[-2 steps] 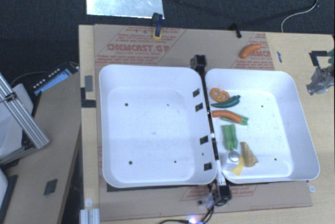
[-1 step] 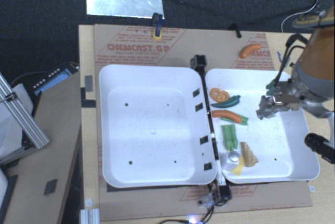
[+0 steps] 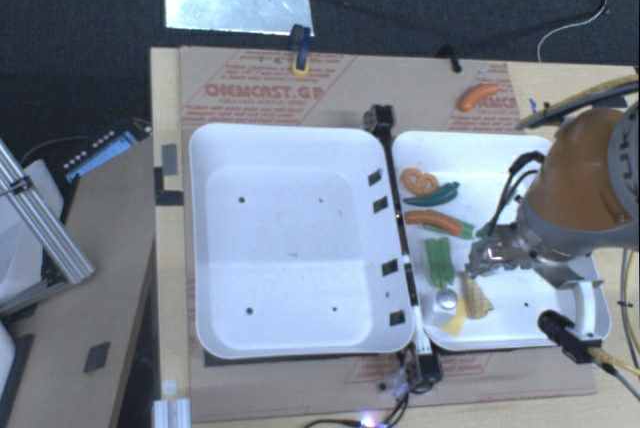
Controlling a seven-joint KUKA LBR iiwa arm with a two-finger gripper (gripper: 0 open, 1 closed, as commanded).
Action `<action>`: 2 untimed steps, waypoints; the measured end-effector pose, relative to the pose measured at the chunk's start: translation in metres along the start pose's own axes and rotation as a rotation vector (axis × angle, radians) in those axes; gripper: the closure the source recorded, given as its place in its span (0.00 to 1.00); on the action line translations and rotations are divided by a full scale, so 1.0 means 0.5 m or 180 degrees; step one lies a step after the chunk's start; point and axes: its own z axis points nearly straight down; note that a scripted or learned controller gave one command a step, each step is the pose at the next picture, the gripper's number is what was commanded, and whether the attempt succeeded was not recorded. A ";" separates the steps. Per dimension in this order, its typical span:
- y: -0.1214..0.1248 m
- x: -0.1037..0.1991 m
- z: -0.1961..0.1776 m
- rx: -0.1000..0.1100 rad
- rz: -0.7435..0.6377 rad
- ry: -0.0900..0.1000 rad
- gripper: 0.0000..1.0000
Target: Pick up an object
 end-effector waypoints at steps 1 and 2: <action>0.000 0.034 0.113 -0.0042 -0.0011 0.0000 1.00; 0.109 -0.053 0.109 -0.0069 -0.0005 -0.0015 1.00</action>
